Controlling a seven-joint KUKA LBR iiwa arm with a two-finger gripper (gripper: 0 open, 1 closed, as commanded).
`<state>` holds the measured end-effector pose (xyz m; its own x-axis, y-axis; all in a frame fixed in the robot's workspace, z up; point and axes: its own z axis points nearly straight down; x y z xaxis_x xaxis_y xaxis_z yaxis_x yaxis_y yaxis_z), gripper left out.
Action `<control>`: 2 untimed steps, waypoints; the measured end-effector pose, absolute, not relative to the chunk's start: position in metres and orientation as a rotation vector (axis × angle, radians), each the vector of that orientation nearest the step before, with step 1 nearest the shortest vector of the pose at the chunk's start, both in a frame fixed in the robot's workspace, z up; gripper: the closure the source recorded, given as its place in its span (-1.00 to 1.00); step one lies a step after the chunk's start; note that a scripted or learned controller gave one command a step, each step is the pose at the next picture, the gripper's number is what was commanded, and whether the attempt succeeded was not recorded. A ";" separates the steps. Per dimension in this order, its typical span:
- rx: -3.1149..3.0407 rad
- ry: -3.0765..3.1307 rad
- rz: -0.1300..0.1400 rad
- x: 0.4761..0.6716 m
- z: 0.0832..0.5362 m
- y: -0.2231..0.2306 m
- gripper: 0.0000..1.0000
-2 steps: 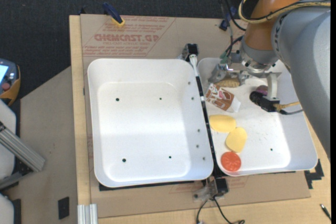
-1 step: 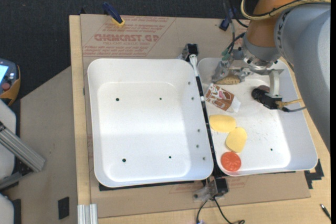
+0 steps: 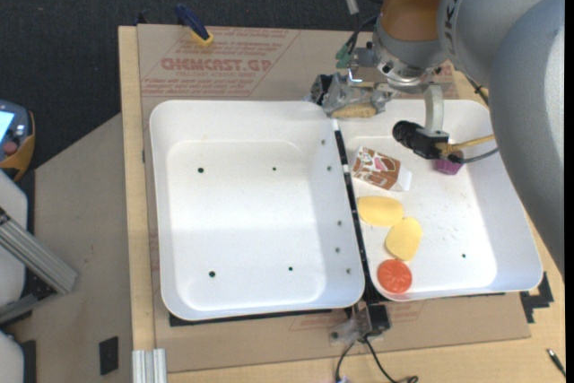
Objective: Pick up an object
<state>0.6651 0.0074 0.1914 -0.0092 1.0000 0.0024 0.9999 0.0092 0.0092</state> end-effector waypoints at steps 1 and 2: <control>2.218 2.225 0.002 0.657 0.198 0.033 1.00; 2.223 2.220 0.002 0.637 0.230 0.027 1.00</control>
<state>0.6370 0.0270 0.2296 0.0012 1.0000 0.0008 1.0000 -0.0012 0.0011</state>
